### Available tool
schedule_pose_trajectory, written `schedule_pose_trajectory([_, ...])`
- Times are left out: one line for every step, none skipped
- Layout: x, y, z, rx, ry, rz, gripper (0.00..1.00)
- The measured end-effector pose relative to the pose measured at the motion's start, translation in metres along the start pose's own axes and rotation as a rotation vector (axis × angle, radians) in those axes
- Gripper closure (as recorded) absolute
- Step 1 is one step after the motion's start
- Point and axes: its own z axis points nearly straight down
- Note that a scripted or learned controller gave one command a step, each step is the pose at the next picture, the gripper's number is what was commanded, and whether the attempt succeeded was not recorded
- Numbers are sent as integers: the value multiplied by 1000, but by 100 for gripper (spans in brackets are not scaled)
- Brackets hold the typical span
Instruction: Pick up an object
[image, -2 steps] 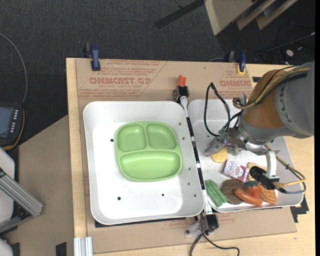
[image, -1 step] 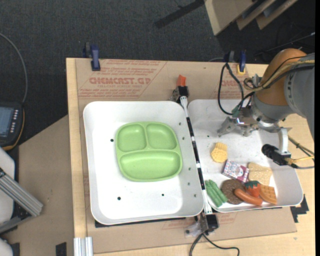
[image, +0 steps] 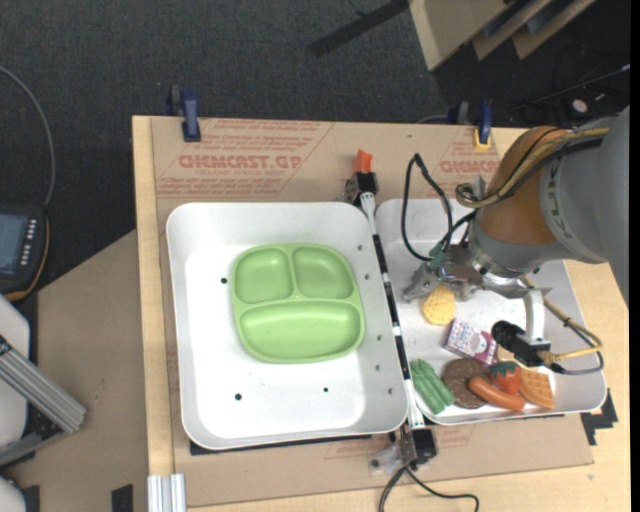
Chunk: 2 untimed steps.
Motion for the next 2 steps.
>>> schedule_pose_trajectory([-3,2,-11,-7,-3,3,100])
schedule_pose_trajectory([66,-4,-137,-16,-2,-4,100])
